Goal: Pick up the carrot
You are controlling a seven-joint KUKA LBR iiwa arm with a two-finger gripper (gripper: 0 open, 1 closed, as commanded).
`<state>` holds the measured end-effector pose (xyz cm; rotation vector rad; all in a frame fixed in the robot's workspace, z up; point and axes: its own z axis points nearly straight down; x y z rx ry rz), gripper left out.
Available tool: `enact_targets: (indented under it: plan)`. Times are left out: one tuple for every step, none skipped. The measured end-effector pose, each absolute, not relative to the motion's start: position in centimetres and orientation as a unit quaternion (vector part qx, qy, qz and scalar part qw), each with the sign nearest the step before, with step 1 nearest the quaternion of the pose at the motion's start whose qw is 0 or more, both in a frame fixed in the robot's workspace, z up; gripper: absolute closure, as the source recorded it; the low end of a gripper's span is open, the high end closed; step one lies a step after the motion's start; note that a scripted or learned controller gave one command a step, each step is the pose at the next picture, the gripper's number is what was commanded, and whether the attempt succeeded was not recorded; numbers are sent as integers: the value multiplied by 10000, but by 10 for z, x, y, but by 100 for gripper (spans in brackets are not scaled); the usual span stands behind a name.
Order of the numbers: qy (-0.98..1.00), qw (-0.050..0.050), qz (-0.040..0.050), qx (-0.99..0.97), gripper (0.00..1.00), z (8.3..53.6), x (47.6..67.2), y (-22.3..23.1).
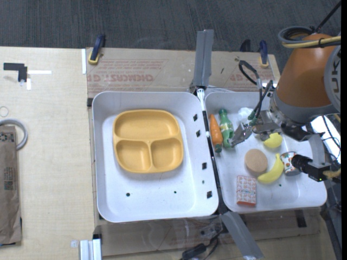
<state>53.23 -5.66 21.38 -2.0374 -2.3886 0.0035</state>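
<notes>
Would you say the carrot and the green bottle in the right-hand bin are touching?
Touching. In the camera view the carrot lies along the right bin's left wall, and the green bottle lies against its right side with no white floor between them.

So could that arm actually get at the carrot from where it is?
Probably yes. The end effector hovers just right of the carrot, which lies by the right bin's left wall. A green bottle beside it crowds the approach, though.
</notes>
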Motion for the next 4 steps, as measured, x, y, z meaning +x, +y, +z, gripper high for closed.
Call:
enact_targets:
  plan:
    - [-7704,-5,10,-6375,0,388,536,-7]
    - [-6263,6,23,-7796,0,344,540,16]
    - [-5920,9,25,-8060,0,272,477,-7]
    - [-5671,11,28,-8237,0,245,477,-1]
